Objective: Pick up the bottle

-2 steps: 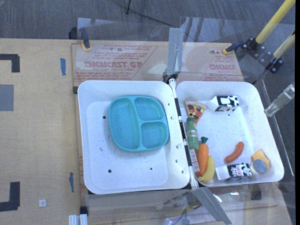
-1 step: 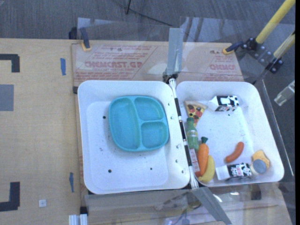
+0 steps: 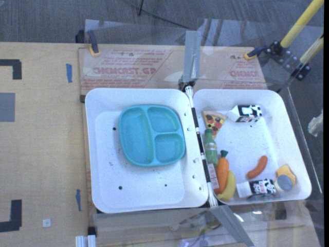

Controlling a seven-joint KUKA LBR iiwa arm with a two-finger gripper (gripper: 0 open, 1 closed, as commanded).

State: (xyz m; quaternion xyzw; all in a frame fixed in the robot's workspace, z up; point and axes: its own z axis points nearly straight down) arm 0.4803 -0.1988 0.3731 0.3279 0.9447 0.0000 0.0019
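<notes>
Left bin (image 3: 97,189): teal divided plate (image 3: 152,135), nothing else. Right bin (image 3: 288,117): green bottle (image 3: 210,145) lying along its left wall, w/ pizza slice (image 3: 214,120) just beyond, carrot (image 3: 222,172) & banana (image 3: 229,187) nearer, sausage (image 3: 257,166) mid, two cow-print cartons (image 3: 248,112).

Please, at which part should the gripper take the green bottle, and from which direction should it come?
Probably the bottle's mid-body, coming from straight above. It lies flat along the right bin's left wall, cap toward the pizza slice, base near the carrot. Fingers across its width, though the wall side leaves little room.
</notes>
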